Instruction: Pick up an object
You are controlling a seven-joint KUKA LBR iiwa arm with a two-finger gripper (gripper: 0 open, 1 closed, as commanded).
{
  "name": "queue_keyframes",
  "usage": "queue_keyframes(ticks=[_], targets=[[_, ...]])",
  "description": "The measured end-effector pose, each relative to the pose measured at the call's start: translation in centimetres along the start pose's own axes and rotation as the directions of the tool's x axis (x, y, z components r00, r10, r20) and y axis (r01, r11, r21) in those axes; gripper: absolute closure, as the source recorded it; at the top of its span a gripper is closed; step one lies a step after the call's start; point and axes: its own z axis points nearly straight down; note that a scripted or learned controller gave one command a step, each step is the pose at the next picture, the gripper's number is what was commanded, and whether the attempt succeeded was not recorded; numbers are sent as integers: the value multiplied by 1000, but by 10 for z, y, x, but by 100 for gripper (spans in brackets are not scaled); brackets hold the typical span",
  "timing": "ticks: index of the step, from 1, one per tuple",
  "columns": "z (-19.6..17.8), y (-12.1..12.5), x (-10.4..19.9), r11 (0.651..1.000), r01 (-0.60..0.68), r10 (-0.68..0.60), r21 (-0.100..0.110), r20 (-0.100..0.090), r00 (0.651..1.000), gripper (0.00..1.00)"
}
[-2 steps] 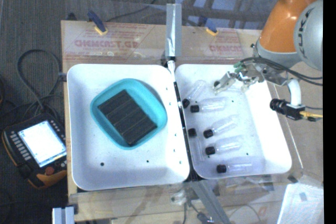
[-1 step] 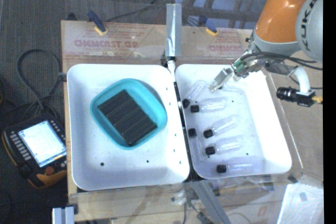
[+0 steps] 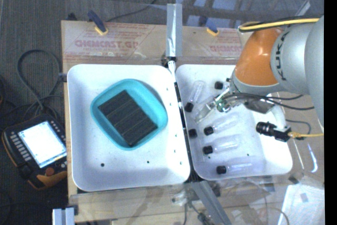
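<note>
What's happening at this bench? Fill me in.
A grey and orange robot arm reaches in from the right over the right bin, where several clear tubes with black caps lie scattered. Its gripper is down among the tubes near the bin's upper middle; nothing is visibly lifted. The left bin holds a blue dish with a dark ridged block in it.
</note>
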Motion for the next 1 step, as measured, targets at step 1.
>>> queue_keyframes(ticks=[1], targets=[[4, 57, -41, 1000, -27, 27, 1, 1, 1000, 0]])
